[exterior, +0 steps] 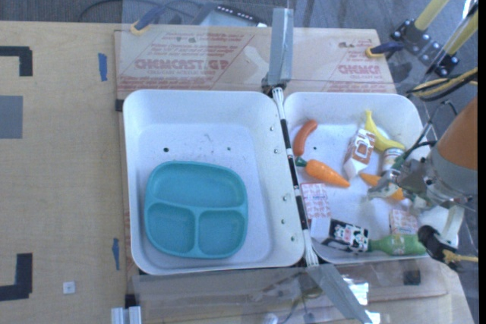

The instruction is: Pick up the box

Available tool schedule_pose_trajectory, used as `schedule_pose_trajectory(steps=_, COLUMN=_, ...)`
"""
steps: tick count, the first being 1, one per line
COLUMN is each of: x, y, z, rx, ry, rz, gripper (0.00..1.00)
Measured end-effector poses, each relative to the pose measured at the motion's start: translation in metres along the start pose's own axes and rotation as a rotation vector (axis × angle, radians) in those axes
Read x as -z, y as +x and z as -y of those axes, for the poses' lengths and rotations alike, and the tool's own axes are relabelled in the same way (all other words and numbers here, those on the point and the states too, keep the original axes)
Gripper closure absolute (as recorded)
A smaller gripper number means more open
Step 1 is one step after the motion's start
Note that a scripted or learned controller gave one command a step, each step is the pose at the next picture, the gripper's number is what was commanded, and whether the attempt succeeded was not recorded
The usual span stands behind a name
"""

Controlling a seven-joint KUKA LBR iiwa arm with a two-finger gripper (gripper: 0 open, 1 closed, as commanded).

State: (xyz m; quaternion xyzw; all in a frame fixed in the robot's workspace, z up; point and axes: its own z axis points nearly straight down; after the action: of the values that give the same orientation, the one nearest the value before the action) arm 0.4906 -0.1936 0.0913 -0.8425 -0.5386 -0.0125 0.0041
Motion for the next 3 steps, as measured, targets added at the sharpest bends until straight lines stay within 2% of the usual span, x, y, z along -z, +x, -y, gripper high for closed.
schedule_pose_trajectory(steps=1, x=-0.001, y=-0.002, z=0.003, rx=0.141, ry=0.008, rz=0.004, gripper=0.0)
schedule_pose_trajectory(steps=2, x=0.011, y=0.019, z=-0.039, rx=0.074, ry=0.007, rz=0.022, gripper=0.0)
schedule_pose_trajectory(steps=3, x=-0.001, y=-0.005, z=-0.006, rx=0.094, ry=0.001, rz=0.003, gripper=0.0)
